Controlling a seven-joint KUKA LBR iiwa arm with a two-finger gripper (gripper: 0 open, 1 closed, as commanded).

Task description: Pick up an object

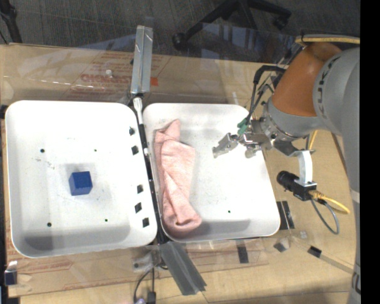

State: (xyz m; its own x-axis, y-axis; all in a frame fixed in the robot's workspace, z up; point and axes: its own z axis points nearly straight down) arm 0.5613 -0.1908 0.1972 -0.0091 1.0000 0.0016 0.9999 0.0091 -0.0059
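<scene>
Arm (307, 90) reaches leftward, claw (223, 145) over right bin (244, 225) (near cloth (177, 176)).

- The desk (69, 68) is pale wood under a clear, glossy sheet.
- Two shallow white bins sit on it side by side, touching: the left bin (12, 170) and the right bin (231, 185).
- Small dark pieces (313, 252) lie near its front right corner.

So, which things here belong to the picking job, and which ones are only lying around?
For the job:
gripper, over the right bin
cloth, in that bin
cube, in the left bin

Just lying about:
chair base
metal bar, behind the bins
</scene>
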